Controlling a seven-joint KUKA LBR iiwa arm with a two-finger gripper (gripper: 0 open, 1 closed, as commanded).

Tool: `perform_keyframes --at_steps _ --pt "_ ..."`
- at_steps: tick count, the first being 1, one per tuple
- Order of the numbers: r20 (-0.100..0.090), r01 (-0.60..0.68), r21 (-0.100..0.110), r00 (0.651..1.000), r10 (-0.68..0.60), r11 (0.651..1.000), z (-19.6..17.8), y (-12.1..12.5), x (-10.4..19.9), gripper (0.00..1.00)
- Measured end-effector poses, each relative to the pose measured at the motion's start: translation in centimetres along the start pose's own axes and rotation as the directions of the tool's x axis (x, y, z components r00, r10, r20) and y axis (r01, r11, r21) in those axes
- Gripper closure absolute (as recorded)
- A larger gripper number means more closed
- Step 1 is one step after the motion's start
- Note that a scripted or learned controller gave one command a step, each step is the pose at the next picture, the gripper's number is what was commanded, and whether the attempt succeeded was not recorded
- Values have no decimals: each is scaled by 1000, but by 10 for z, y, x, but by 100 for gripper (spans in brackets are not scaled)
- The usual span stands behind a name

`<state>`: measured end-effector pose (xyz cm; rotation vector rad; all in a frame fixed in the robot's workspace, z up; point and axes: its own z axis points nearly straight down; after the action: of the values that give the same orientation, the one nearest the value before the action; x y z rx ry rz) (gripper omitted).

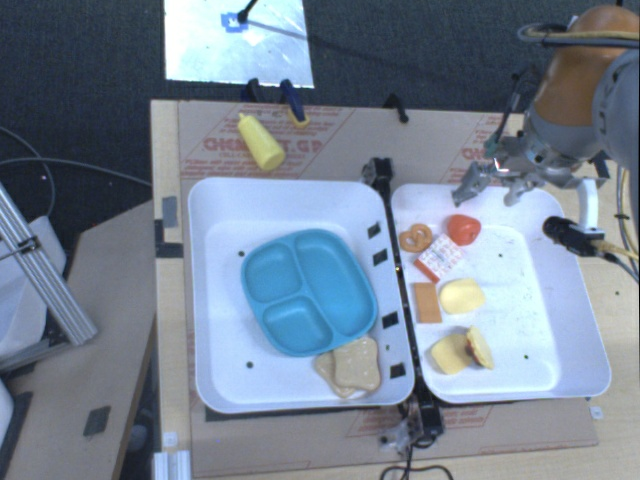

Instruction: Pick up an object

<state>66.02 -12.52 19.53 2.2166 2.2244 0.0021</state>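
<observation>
beside the pretzel, a red tomato, tool open above.

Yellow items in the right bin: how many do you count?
2, maybe more hidden beneath. A pale yellow piece lies mid-bin beside the orange slab; a yellow chunk sits near the front, against a tan slice.

Arm: grey casing, rounded orange band above the wrist
Cables: thin lines looping beside the band
Tool: grey metal, two fingers
</observation>
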Motion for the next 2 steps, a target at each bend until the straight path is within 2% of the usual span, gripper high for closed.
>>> perform_keyframes --at_steps 1,2 --pt "0 -6 7 1000 6 1000 118 5 -56 0" --pt "1 -3 -2 1000 3 1000 109 9 -83 0"
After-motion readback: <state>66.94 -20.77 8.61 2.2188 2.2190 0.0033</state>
